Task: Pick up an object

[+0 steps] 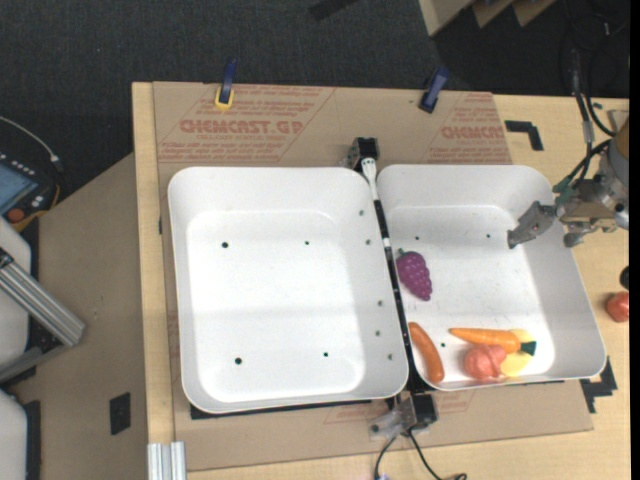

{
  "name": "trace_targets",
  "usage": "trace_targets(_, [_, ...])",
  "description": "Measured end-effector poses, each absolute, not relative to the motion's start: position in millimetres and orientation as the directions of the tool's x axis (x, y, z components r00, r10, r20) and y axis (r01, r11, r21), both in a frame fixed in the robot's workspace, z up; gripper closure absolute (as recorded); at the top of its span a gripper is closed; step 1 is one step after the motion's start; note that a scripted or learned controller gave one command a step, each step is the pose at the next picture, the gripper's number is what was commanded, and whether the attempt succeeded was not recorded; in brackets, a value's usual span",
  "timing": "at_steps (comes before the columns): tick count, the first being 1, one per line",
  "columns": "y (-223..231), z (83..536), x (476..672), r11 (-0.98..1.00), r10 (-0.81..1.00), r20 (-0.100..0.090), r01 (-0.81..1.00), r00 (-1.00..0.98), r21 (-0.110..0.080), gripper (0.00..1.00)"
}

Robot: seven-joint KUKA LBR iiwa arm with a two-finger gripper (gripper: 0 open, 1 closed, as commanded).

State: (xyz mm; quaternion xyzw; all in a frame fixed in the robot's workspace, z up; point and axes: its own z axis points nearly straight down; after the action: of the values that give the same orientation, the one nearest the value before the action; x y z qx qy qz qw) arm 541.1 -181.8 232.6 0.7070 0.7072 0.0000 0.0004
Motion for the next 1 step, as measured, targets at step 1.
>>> trace_targets(1, [-153.6,272.5,672.8,0.007,1.000,-0.005,1.000,-0.007,0.015,0.00])
